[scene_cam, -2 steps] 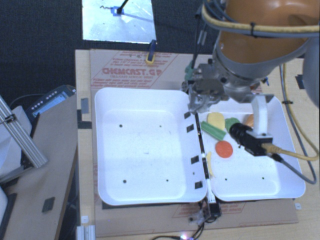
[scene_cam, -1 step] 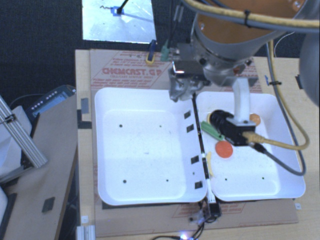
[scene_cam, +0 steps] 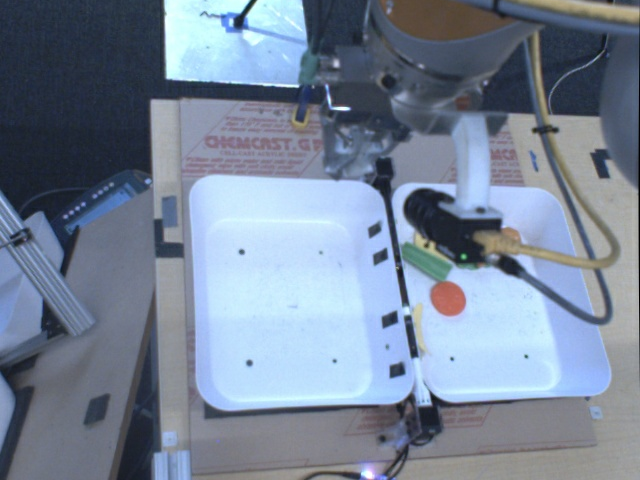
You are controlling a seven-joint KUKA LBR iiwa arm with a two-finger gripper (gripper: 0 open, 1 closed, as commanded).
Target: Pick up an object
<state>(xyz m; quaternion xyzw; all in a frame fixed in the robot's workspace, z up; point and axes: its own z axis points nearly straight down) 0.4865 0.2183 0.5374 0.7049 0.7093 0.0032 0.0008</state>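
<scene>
Several small objects lie in the right bin [scene_cam: 530, 363]. A green stick-shaped piece [scene_cam: 427, 261] lies near the divider, with an orange-red disc [scene_cam: 448, 299] just in front of it. Against the divider is a pale yellow strip [scene_cam: 418, 328]. A tan object [scene_cam: 511, 236] is partly hidden behind a black unit [scene_cam: 448, 226]. My gripper [scene_cam: 352, 158] hangs under the big grey wrist, over the far rim where the two bins meet. It stands apart from all the objects, and I see nothing in it.
The left bin [scene_cam: 290, 298] is on a cardboard sheet [scene_cam: 250, 140]. A white post [scene_cam: 472, 168] and a yellow cable [scene_cam: 560, 258] run from the black unit across the right bin. A grey handset [scene_cam: 105, 200] and a metal rail [scene_cam: 40, 278] sit at the left.
</scene>
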